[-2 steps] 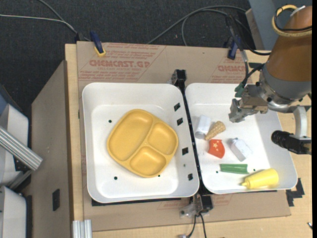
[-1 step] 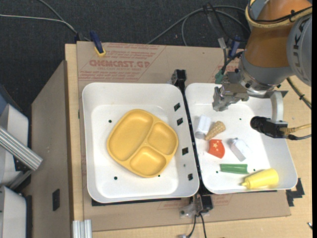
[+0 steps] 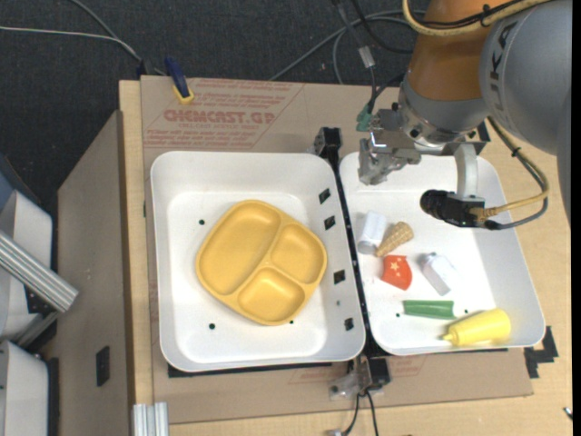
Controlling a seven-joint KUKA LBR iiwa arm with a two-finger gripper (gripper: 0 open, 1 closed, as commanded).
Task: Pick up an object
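end effector: grip state unclear, wrist hides fingers | right bin: far corner hidden

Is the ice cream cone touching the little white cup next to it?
Touching: in the camera view the cone's wide end butts against the white cup with no bin floor between them.

**Setting: robotics laboratory test cell**

Industrial grey-and-orange arm over a cardboard-lined surface; two white bins clamped side by side; loose cables trailing across dark carpet; aluminium framing at left; toy-like plastic test items.
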